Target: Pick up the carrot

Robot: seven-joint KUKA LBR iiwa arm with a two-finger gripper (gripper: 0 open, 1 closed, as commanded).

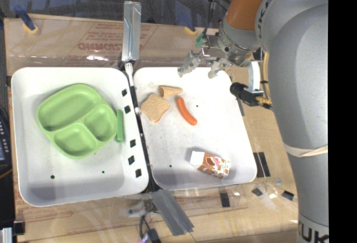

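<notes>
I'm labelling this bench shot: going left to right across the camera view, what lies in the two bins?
Green three-compartment plastic tray in the left white bin → tan slice of toast → orange carrot → small white and brown carton in the right white bin.

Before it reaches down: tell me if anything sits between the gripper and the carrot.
Nothing visible does. The gripper hangs over the right bin's far edge; the carrot lies on bare floor below it, with the bread off to its left.

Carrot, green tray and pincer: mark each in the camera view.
carrot (187,111), camera view, middle of its orange body.
green tray (67,106), camera view, ridge between its compartments.
pincer (198,67), camera view, midway between its fingertips.
</notes>
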